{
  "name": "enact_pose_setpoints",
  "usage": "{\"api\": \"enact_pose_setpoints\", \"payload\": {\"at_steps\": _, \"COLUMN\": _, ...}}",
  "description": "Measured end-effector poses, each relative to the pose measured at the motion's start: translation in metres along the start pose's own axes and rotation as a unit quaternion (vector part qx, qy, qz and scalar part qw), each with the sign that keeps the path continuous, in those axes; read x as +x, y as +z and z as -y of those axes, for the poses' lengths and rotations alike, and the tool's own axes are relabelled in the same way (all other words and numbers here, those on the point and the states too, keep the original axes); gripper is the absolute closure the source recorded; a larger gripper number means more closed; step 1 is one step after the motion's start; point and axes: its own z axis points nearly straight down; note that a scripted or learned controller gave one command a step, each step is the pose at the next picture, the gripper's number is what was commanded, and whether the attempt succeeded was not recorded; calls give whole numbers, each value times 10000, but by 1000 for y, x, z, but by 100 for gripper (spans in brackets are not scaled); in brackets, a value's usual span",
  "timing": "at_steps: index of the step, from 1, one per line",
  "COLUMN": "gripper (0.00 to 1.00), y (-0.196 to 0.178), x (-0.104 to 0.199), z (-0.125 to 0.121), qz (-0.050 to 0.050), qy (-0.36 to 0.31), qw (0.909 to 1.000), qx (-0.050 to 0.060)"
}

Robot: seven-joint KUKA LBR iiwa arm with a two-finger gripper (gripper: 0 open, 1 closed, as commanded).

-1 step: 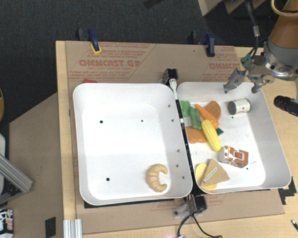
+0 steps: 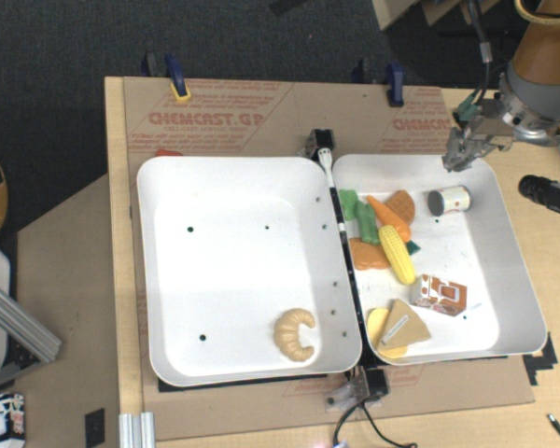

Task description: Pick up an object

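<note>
The small cream-coloured cylinder with a dark end [image 2: 449, 200] lay in the far part of the right-hand white bin [image 2: 513, 278], on its side, its long axis running left to right with the dark face turned left; it sat apart from the other pieces, which made it the likeliest pick. The two-finger gripper [image 2: 457, 160] hung at the bin's far rim, just beyond the cylinder and almost directly over it; the coming move therefore turned on a short drop toward the near side, with the fingers set across the cylinder's long axis. Nothing was between the fingertips; how wide they stood I could not tell, since the view was dark and small there.

Left of the cylinder lay a cluster touching one another: an orange plastic carrot [image 2: 389, 215], a green leafy piece [image 2: 357, 213], a yellow corn cob [image 2: 397, 253] lying far to near, and a flat orange slab [image 2: 369, 255] beneath it. Nearer sat a small brown-and-white carton [image 2: 440, 294], and nearer again a tan wedge-shaped piece [image 2: 403, 329] on a yellow disc [image 2: 378, 325], possibly bread on cheese.

The left-hand white bin [image 2: 224, 222] held one tan plastic croissant [image 2: 297, 333] by its near edge, well apart from the arm; both bins rested on a brown cardboard sheet [image 2: 261, 119].
</note>
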Motion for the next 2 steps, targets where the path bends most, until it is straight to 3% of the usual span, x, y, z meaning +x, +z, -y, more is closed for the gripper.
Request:
{"api": "enact_pose_setpoints", "payload": {"at_steps": 1, "gripper": 100, "y": -133, "x": 141, "z": -28, "qz": -24, "qy": -77, "qw": 9999, "qx": -78}}
{"api": "enact_pose_setpoints", "payload": {"at_steps": 2, "gripper": 100, "y": -61, "x": 222, "z": -24, "qz": -19, "qy": -35, "qw": 10000, "qx": 57}}
